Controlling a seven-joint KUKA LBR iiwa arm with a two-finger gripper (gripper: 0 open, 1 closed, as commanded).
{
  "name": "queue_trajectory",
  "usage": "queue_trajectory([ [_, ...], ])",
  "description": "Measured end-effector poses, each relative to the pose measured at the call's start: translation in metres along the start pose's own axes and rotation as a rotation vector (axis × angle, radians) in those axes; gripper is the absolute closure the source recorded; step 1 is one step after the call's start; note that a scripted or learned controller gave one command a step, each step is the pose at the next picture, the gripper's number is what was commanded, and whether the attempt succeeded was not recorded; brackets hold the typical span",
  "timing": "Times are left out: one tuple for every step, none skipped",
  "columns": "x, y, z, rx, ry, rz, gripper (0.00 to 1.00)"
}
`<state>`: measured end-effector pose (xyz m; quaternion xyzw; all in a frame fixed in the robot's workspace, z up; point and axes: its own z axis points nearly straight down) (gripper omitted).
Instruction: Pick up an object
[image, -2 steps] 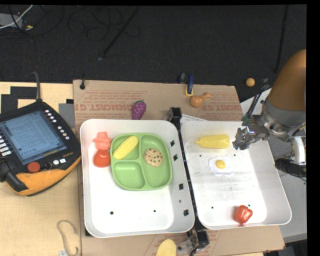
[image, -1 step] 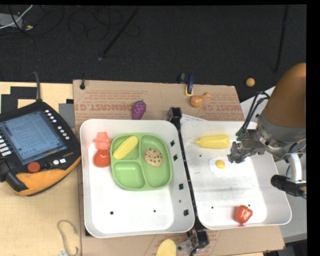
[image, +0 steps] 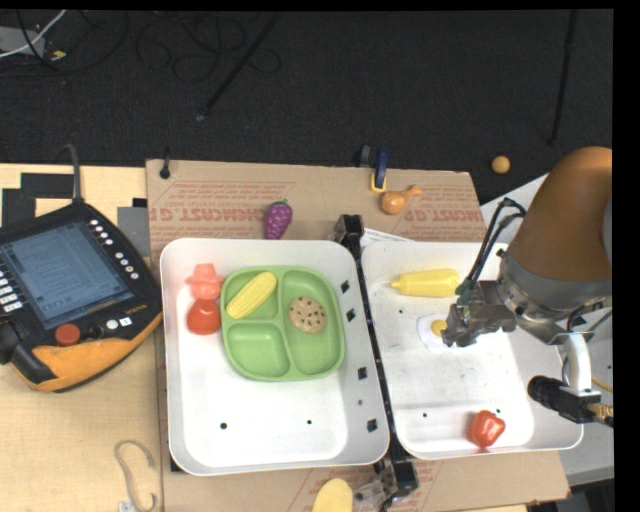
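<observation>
My gripper (image: 457, 330) hangs low over the right bin (image: 420, 400), at its middle. A small yellow and white piece (image: 437, 327) lies right at the fingertips, partly hidden by them. A yellow mustard bottle (image: 426, 283) lies on its side just behind the gripper. At the bin's front a red pepper (image: 486, 428) rests near the wall. The left bin (image: 190, 410) carries a green divided plate (image: 270, 350) with a corn cob (image: 250, 294) and a cookie (image: 307, 315), and a red figure (image: 204, 298) stands beside it.
A purple grape bunch (image: 277, 218) and an orange pear-shaped toy (image: 397, 199) lie on the cardboard behind the bins. A teach pendant (image: 65, 290) sits at the left. A yellow object (image: 333, 495) lies in front of the bins. A black divider (image: 362, 340) separates the bins.
</observation>
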<state>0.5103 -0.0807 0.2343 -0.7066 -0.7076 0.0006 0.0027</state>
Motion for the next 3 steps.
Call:
queue_trajectory([
  [0.013,-0.006,0.001,0.0,-0.001,0.001,1.0],
  [0.006,0.009,0.013,-0.002,-0.003,0.001,1.0],
  [0.007,0.005,-0.003,-0.003,-0.002,0.002,1.0],
])
